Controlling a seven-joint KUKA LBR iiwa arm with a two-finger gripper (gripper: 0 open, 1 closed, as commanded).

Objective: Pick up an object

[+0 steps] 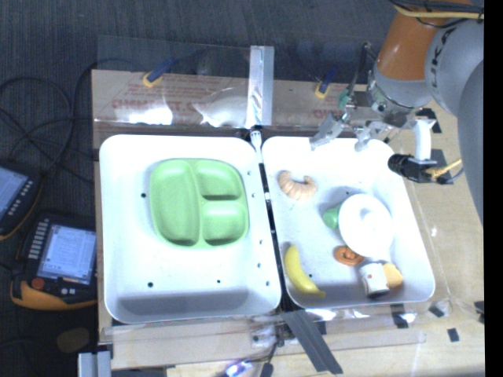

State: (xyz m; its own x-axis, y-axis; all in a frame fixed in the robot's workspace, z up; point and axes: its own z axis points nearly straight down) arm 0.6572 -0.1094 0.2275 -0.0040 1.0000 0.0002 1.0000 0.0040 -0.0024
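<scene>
Dark carpet floor, wooden bench (448,210) with two shallow white bins side by side, clear plastic sheet taped along the back edge.

Fingers (324,136): spread apart, nothing between them. The gripper (346,134) hangs over the back rim of the right bin (409,210), above the objects and touching none. Looks like a hover/approach pose, not a grasp. The arm (416,45) comes in from the right, orange band above the wrist, so it is staged at the near-back corner where it can drop straight into the bin.

Outward from there, the pickable stuff is all in the right bin:
- croissant-like pastry (297,184), closest to the gripper, lying alone near the back left. Best candidate, I'd say: clear space around it.
- white round lid or bowl (365,220) mid-bin, sitting partly over a green item (331,215) and an orange item (346,255). Too wide and too cluttered for a clean pinch.
- banana (300,272) along the front left wall. Wall may block one finger.
- small white-and-brown block (379,277) at the front right.

Left bin (118,234) holds a green divided tray (200,201), centred and flat.

Task not started: no object lifted. Next move probably needs a descent onto the pastry with the fingers straddling it.
</scene>
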